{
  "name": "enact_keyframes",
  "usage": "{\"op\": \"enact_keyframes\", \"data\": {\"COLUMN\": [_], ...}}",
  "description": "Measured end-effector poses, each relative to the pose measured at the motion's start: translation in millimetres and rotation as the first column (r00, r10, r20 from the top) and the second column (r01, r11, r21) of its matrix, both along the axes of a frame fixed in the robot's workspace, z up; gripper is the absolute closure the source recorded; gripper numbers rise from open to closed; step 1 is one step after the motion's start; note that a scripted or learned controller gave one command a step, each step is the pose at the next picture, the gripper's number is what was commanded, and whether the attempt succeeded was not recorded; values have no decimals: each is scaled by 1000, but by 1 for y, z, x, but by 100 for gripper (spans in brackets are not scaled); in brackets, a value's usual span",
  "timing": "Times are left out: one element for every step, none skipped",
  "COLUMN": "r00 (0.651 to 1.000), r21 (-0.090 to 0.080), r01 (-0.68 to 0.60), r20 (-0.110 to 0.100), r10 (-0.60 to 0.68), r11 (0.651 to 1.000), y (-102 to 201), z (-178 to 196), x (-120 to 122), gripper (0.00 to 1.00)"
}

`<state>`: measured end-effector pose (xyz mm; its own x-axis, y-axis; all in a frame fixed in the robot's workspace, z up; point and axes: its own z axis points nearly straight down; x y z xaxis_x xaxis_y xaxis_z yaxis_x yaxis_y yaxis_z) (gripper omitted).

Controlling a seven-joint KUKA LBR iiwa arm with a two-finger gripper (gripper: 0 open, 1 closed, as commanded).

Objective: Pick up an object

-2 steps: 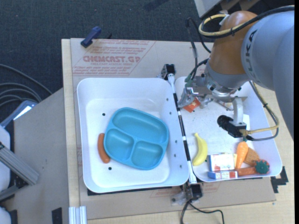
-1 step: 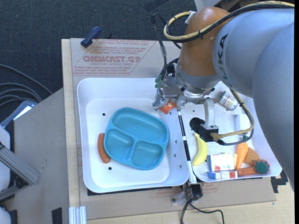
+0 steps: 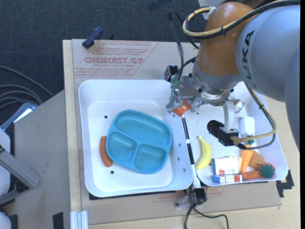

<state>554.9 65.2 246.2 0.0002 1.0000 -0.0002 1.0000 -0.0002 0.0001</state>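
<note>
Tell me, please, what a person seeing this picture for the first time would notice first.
The big grey arm with its orange band comes in from the right, over the far end of the divider between the bins. Next comes the blue divided plate in the left bin, a sausage beside it. The right bin holds a banana.

Blue tray (image 3: 138,141) in a white bin (image 3: 90,128); orange sausage (image 3: 105,151); yellow banana (image 3: 205,152); carrot (image 3: 246,160), apparently orange; orange-banded grey arm (image 3: 248,37).
</note>
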Motion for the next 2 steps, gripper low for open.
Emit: {"op": "enact_keyframes", "data": {"r00": [1000,1000], "r21": [1,0], "r01": [-1,1], "r20": [-4,0], "r10": [1,-1], "r11": [1000,1000], "y": [44,-10], "z": [-4,39], "x": [-53,-41], "gripper": [100,100]}}
